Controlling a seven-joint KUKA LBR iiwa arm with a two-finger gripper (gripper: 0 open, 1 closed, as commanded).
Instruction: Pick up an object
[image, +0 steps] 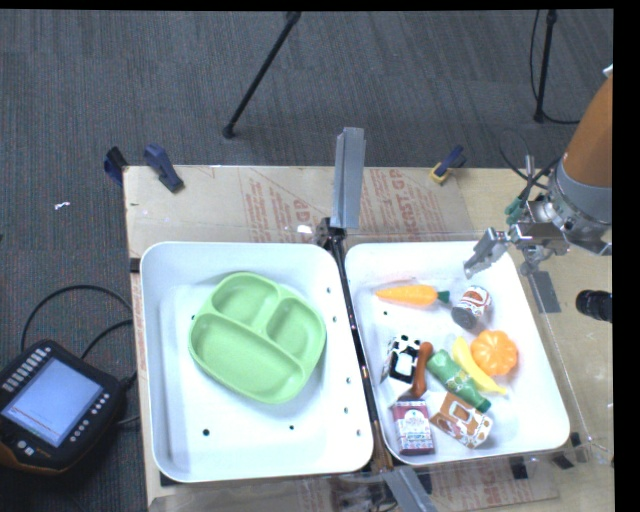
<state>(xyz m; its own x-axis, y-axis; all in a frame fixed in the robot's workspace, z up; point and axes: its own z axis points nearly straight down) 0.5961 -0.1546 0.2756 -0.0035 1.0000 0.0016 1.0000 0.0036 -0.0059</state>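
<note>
My gripper (510, 282) hangs over the back right corner of the right bin (556, 400), open, with nothing between its fingers. Just below it a small brown and white can (472, 305) lies beside an orange carrot (408, 295). Further forward are an orange round fruit (495, 352), a yellow banana (468, 360), a green bottle (458, 378), a brown sausage (422, 368) and a black and white toy (403, 358). At the front lie a pink box (412, 428) and an orange and white packet (462, 422).
The left bin (165, 420) holds a green divided plate (258, 335). A grey post (348, 185) stands behind the seam between the bins. Clamps (447, 163) sit on the bench's back edge, and a handheld pendant (55, 400) lies on the floor at the left.
</note>
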